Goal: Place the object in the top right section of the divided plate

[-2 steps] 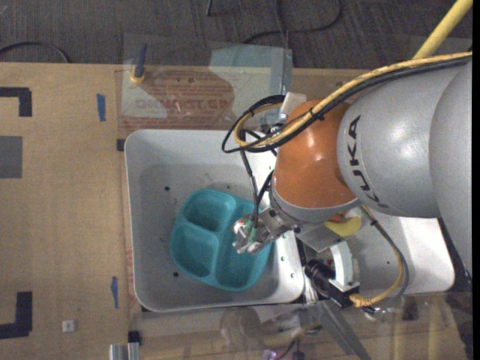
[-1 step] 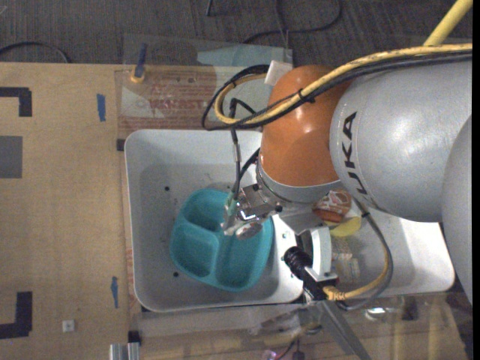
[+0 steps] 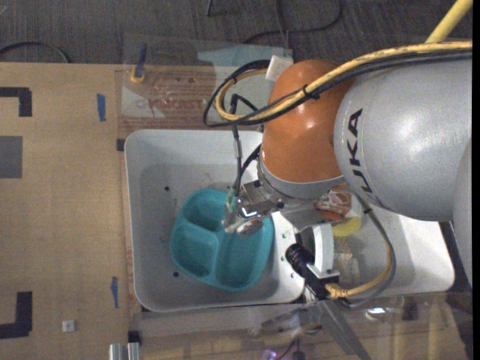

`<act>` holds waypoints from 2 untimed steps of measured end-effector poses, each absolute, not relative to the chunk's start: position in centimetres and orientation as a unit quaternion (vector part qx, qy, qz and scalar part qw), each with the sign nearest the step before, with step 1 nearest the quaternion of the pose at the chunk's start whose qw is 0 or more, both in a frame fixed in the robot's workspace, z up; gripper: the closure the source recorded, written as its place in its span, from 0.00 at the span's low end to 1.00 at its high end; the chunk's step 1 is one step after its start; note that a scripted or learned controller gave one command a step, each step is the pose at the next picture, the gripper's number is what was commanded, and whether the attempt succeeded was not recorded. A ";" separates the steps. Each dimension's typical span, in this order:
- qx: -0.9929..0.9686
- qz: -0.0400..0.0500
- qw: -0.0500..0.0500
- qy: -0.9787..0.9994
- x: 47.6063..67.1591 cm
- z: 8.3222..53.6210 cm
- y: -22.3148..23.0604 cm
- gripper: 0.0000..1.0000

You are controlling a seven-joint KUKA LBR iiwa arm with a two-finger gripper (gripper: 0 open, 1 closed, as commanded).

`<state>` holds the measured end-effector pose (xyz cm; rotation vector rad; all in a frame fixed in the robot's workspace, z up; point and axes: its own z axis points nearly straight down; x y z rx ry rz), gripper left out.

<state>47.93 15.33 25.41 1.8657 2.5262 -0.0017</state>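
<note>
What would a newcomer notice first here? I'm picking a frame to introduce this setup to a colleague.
The big grey arm with its orange band fills the upper right and reaches down over the bins. Below it, a teal divided plate lies in the left white bin, with the gripper right over the plate's upper right edge. Yellow and black cables loop over the arm.

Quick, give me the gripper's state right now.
Gripper: low over the teal divided plastic plate in the left shallow white bin; whether it is open, closed or holding anything cannot be told, as the arm's orange band crowds it.
</note>
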 end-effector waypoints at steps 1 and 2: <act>0.662 -0.001 -0.001 0.749 51.3 19.4 14.3 1.00; 0.710 -0.002 -0.001 0.704 49.3 20.1 7.6 1.00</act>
